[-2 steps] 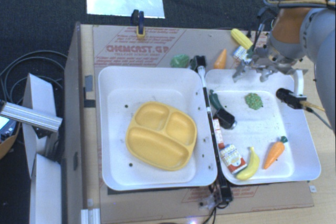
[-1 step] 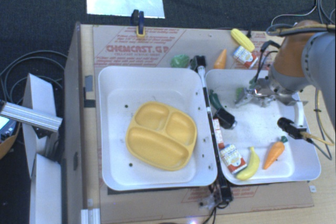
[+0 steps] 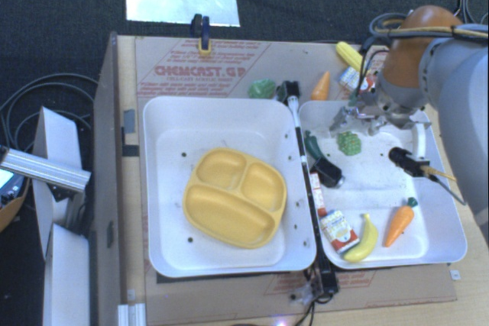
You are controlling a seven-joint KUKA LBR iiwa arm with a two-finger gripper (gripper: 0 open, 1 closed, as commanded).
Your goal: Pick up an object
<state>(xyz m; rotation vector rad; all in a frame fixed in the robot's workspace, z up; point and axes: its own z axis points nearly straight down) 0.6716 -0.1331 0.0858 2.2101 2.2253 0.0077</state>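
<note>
Seen from above at a slant, two shallow white bins sit side by side on a sheet of printed cardboard on the counter. My grey arm comes in from the right, and my fingers (image 3: 357,123) hang over the far part of the right bin (image 3: 447,240). They look spread apart, with nothing between them.

Just near of my fingers, on the bin floor, lies a small green knobbly lump (image 3: 349,143), the closest thing to me. I cannot tell whether I touch it.

To its left, by the wall between the bins, lies a black chunky thing with a dark green handle (image 3: 327,170). At the near end of this bin there is a small red and white carton (image 3: 338,230), a yellow toy banana (image 3: 365,239) just beside it, and an orange toy carrot (image 3: 397,225) to the right of that.

The left bin (image 3: 164,164) holds a yellow plate with three compartments (image 3: 233,197), lying flat near its middle.

Outside the bins, on the far cardboard, lie a green leafy toy (image 3: 262,89), a small orange piece (image 3: 321,86) and a yellow piece (image 3: 349,56).
</note>
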